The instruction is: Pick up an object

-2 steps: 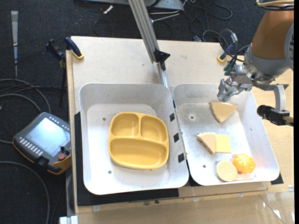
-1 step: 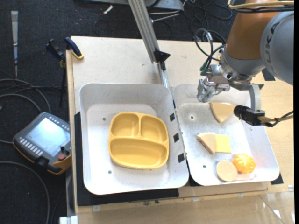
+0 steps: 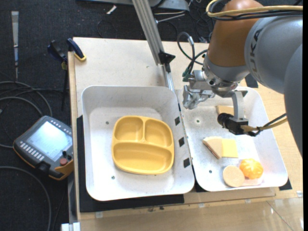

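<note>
The arm [image 3: 269, 42] is showing a broad, rounded grey casing with dark raised lettering running down its side, and an orange band [image 3: 231, 37] is wrapping the segment above the wrist. A yellow cable [image 3: 250, 8] is looping over the top of the orange part, while thinner dark and green wires are trailing near the metallic silver wrist block. Below that block a silver gripper [image 3: 191, 101] is hanging beside 1 black fitting with a yellow lead.

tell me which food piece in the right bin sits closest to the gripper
The small tan block just below the gripper; the sandwich wedge, round cracker and orange piece lie farther toward the bin's front.
</note>
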